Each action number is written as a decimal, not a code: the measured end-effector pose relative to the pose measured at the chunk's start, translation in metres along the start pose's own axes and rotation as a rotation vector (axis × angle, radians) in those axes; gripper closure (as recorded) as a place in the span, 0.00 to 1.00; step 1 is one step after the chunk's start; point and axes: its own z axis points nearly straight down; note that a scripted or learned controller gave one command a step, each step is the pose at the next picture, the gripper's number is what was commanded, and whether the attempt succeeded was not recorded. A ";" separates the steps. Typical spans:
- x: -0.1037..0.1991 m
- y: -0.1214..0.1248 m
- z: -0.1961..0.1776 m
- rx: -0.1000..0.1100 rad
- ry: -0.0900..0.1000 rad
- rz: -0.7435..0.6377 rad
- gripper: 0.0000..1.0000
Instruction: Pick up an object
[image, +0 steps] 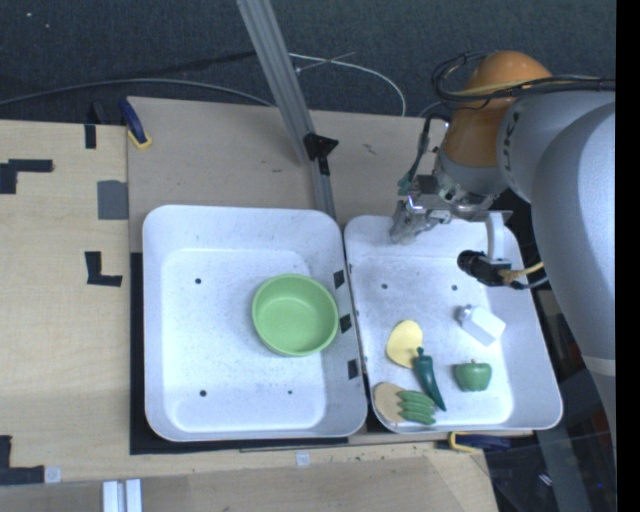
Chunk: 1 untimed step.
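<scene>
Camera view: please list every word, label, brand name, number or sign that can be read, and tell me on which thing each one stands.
No text can be read here.
The two white bins carry only dark specks, no letters.
The green bowl, the green pepper and the small white block bear no readable print.
The black tape marks on the bench are plain shapes, not letters.

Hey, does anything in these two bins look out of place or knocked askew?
One thing: at the right bin's near-left corner, a tan piece with green ridges lies on the rim instead of flat on the floor. A dark green pepper leans across it and the yellow piece. The green bowl sits upright in the left bin.
</scene>
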 end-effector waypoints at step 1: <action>-0.002 0.000 -0.064 -0.003 -0.001 -0.001 1.00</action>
